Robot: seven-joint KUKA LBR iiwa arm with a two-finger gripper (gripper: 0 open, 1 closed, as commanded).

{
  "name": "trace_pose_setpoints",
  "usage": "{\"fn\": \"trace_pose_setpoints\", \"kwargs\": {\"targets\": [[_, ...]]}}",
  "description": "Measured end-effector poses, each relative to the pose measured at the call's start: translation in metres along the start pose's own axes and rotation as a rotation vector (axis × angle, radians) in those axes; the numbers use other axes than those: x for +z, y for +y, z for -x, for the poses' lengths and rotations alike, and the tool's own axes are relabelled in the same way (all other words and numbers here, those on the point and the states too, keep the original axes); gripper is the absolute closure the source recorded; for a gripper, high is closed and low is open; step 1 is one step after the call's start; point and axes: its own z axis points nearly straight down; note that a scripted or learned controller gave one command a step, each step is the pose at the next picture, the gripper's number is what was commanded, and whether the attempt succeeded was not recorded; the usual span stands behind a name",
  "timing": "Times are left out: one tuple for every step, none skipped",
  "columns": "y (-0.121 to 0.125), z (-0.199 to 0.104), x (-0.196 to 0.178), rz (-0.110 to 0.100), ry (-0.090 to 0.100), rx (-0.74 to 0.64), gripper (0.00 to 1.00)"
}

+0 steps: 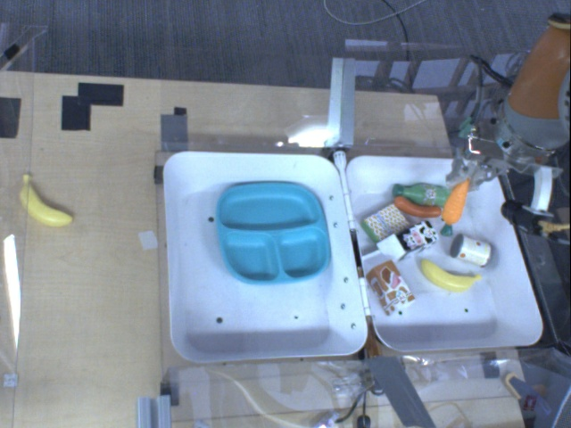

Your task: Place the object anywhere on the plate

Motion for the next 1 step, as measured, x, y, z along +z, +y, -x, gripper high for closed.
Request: {"fn": "trace_pose_setpoints", "kwargs": {"targets": [[-0.0392, -0.0291, 0.0039, -0.002, 0.001, 0.053, 1.0]]}}
